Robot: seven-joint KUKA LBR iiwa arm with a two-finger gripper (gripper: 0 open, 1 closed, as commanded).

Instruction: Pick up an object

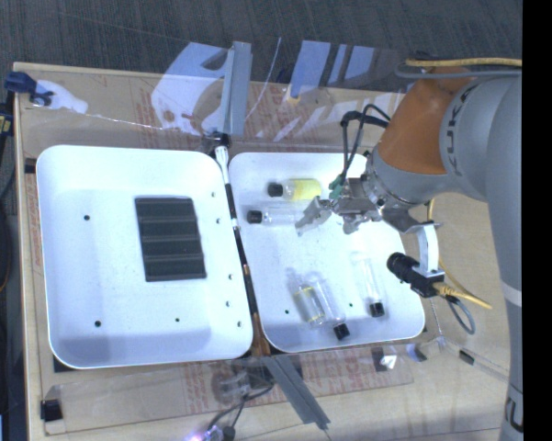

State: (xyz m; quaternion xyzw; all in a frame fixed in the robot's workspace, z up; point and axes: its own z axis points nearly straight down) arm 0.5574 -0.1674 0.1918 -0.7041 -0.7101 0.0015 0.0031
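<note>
Overhead, the grey two-finger gripper [305, 219] hangs with fingers parted and nothing between them, beside a small yellow-capped bottle [298, 189] in the right white bin [399, 324].

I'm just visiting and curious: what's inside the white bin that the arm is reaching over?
In the right bin lie a yellow item and several clear vials with dark caps. The gripper hangs over the bin's far part, and whatever lies directly beneath it is covered.
</note>
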